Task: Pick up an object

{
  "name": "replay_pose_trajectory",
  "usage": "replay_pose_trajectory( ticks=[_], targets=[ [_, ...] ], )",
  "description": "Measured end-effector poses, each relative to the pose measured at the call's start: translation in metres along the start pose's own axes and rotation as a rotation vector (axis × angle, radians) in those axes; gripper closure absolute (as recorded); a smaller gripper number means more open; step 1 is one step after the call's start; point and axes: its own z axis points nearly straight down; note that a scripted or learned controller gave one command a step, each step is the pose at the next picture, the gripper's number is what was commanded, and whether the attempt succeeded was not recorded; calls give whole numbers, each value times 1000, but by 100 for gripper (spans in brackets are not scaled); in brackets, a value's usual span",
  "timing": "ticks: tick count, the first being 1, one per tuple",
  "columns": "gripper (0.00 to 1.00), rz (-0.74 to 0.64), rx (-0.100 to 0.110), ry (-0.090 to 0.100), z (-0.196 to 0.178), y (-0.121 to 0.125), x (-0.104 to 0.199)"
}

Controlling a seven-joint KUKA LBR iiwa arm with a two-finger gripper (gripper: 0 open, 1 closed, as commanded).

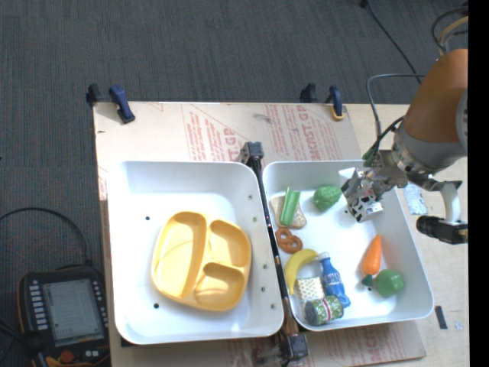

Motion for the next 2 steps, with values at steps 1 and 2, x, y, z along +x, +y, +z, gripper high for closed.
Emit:
replay_pose_trajectory(
  ticks=[1,2],
  targets=[
    [100,-5,0,1,-10,0,0],
    [100,-10,0,1,-20,1,1]
  ],
)
